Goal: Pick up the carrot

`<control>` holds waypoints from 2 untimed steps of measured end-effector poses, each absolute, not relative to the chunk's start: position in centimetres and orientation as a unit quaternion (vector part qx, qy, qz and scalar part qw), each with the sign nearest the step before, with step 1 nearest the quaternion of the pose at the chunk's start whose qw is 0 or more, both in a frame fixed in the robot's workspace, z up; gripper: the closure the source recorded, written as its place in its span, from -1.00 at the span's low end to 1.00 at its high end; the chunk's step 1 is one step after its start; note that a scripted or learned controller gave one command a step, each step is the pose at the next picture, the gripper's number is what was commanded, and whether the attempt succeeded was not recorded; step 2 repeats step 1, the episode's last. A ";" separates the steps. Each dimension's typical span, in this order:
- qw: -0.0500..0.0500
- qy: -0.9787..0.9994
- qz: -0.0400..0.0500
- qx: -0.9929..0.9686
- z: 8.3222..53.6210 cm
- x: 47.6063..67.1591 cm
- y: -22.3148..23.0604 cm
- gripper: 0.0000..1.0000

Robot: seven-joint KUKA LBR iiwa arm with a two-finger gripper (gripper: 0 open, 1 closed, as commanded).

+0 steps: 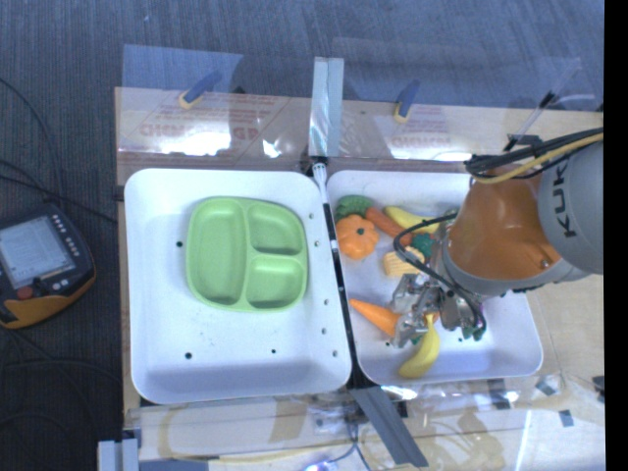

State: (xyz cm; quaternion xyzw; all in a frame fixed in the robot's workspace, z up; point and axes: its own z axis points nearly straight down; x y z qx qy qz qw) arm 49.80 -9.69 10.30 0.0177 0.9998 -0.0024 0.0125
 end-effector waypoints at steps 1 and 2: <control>0.002 0.984 0.000 0.181 19.7 48.5 -3.1 1.00; 0.002 0.984 0.000 0.181 19.7 48.5 -3.1 1.00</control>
